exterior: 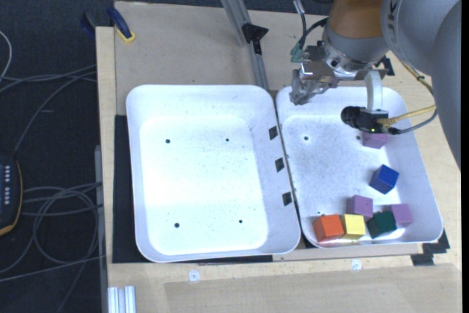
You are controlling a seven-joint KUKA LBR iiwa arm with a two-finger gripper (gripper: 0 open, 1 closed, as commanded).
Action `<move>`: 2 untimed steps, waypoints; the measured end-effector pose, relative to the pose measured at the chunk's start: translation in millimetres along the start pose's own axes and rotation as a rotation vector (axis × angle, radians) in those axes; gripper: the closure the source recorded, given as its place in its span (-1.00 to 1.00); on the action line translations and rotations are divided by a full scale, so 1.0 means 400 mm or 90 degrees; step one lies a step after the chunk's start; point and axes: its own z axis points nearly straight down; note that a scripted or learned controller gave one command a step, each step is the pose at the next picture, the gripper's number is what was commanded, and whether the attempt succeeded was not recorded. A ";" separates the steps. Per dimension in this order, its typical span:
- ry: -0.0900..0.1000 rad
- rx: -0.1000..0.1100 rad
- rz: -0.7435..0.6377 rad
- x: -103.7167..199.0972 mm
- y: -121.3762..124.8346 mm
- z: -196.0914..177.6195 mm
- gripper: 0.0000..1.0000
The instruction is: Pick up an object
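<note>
The gripper (304, 93) hangs over the right bin's (322, 157) far edge, its grip state unclear, so nothing looks picked; blocks (353, 225) lie near.

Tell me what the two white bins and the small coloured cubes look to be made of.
The two shallow white bins look like thin moulded plastic with a smooth, slightly glossy finish: rounded corners, a rolled rim and soft glare. The small coloured cubes, such as the blue cube and the orange cube, look matte and evenly coloured with no shine, so probably foam or painted wood; the view leaves that open.
</note>
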 end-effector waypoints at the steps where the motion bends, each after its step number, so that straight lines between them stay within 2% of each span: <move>1: 0.000 -0.002 0.000 0.136 0.030 -0.035 1.00; 2: 0.000 -0.001 0.000 0.246 0.046 -0.033 1.00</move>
